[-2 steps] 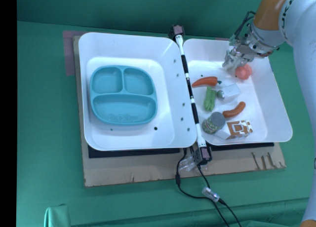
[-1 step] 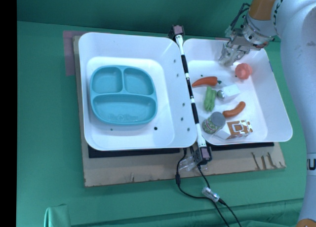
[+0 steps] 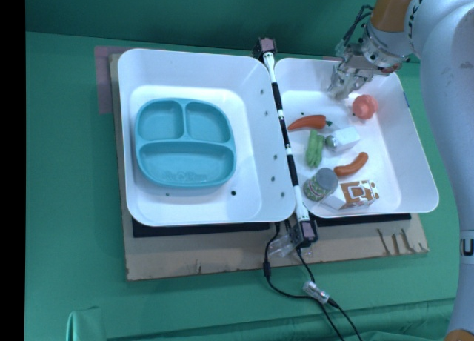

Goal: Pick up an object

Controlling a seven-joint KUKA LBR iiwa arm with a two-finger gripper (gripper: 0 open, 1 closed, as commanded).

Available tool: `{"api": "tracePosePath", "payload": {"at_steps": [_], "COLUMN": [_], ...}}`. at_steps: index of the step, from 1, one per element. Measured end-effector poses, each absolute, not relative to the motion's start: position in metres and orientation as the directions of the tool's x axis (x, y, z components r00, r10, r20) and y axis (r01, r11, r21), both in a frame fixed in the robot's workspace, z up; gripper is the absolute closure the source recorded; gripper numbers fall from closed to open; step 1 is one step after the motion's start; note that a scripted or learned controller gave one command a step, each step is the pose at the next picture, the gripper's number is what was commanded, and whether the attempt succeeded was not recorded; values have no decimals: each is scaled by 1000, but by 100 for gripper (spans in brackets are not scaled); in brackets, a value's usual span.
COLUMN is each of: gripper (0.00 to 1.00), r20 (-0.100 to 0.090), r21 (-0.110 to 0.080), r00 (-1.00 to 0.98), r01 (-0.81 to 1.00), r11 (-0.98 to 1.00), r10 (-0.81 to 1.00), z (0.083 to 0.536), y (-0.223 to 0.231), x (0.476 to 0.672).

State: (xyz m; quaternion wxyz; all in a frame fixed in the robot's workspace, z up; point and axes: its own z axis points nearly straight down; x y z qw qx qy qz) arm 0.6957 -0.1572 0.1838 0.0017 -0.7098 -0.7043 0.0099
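Note:
My gripper [image 3: 339,89] hangs over the back of the right bin [image 3: 415,184], fingers pointing down with a small gap and nothing between them. Just right of it lies a red tomato-like ball [image 3: 364,106]. Toward the front lie a red chili pepper [image 3: 307,121], a green pod [image 3: 315,147], a small white block [image 3: 344,138], an orange sausage [image 3: 351,164], a grey can [image 3: 321,184] and a white-and-orange carton [image 3: 357,193]. The gripper touches none of them.
The left bin [image 3: 141,73] holds a teal divided plate [image 3: 184,142]. A black-and-white divider bar [image 3: 284,124] runs between the bins. Cables [image 3: 311,287] trail off the bench's front edge. The arm's grey body fills the right side.

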Motion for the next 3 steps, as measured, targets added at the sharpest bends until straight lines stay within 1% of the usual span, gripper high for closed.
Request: {"api": "tracePosePath", "payload": {"at_steps": [1, 2, 3], "gripper": [100, 100, 100], "r20": [-12, -9, -9], "r21": [-16, 17, 22], "r00": [8, 5, 6], "r01": [1000, 1000, 1000], "r11": [-8, -5, -5], "r10": [1000, 1000, 1000], "z": [184, 185, 185], "y": [-155, -143, -135], "x": [696, 654, 616]}}
